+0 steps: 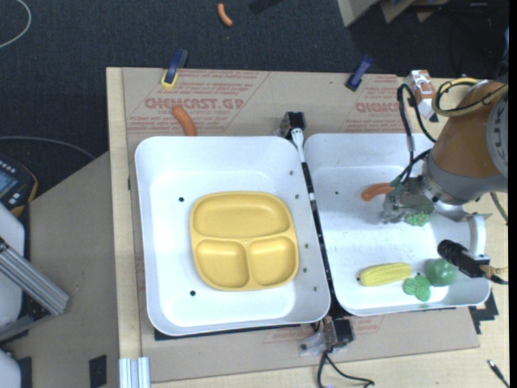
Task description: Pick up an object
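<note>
End effector: low in right bin, finger state unclear | bench: brown board | floor: dark carpet

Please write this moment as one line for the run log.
gripper: low in right bin, fingers unclear | beside it: orange toy, green toy | corn: untouched | yellow tray: left bin

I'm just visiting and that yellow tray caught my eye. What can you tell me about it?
The yellow tray looks like smooth moulded plastic, with rounded corners and three compartments: one wide one at the far side and two smaller ones nearer the camera. It lies flat and right way up on the floor of the left white bin, roughly in its middle, with nothing in its compartments.
</note>
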Robot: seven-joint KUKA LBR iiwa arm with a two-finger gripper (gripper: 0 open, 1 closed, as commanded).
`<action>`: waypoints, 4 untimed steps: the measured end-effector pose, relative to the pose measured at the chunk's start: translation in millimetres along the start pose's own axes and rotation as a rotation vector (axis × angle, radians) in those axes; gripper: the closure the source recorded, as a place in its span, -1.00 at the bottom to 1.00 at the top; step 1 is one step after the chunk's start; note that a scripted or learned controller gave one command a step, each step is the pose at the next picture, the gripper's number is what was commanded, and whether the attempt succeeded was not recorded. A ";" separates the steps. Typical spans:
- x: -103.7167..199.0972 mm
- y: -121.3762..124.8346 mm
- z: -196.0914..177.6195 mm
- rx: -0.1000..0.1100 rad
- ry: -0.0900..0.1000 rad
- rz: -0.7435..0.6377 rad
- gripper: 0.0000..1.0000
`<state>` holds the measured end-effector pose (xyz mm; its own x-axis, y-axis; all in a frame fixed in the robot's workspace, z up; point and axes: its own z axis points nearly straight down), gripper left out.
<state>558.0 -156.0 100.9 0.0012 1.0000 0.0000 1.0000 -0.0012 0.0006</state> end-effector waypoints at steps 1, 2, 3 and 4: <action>-0.3 6.1 -63.2 -0.006 -0.002 -0.002 1.00; -2.2 -2.7 -116.0 -0.007 -0.003 -0.001 1.00; -2.4 -1.9 -124.6 -0.003 -0.002 -0.002 1.00; 54.6 5.3 -134.7 -0.004 0.001 -0.008 1.00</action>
<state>563.3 -101.4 235.6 -0.0068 1.0000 0.0011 1.0000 0.0068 0.0049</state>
